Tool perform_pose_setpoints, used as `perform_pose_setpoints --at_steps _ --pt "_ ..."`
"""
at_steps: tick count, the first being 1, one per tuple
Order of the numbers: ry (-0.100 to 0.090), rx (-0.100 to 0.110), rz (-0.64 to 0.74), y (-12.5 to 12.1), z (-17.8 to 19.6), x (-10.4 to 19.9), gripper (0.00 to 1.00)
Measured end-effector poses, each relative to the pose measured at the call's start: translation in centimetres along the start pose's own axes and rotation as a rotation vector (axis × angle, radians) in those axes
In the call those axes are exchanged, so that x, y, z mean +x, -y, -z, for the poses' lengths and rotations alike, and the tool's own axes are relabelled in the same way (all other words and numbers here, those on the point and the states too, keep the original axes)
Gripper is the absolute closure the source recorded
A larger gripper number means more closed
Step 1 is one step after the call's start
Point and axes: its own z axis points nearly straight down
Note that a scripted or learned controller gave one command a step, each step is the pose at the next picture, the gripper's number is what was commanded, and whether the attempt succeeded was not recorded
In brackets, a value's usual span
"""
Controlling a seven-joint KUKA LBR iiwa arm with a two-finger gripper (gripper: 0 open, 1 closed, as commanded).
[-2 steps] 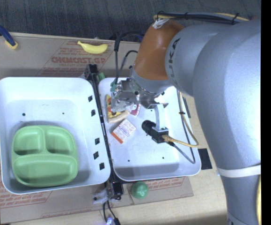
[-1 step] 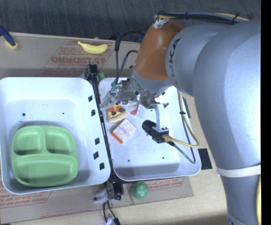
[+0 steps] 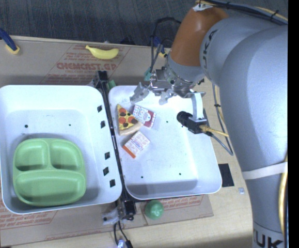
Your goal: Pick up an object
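Pizza slice (image 3: 127, 119) in the right bin (image 3: 190, 174), just below-left of the hand (image 3: 150, 94).
The hand hovers spread at the bin's upper edge, pinching nothing; a red-white packet (image 3: 145, 117) touches the slice, another (image 3: 137, 144) lies below. The green tray (image 3: 48, 170) fills the left bin (image 3: 15, 99).

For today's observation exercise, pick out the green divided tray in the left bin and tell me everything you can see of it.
The green tray is a pale green, smooth, plastic-looking dish with rounded corners and a raised rim. Ridges divide it into three compartments: two smaller ones at the far side and one long one nearer the camera. It lies flat, right way up, on the floor of the left bin, in the near left corner, close against the bin's walls.
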Motion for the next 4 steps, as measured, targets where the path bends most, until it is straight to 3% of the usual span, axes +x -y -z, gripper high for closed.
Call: perform_pose_setpoints --at_steps 1,2,3,4 --pt "-0.001 0.005 0.003 7.0 -10.1 -2.0 0.0" --pt "0.0 0.004 0.01 6.9 -9.0 -2.0 1.0" --pt "0.0 -0.003 0.0 11.7 2.5 -7.8 1.0" --pt "0.0 -0.001 0.003 10.7 2.0 -6.5 1.0"
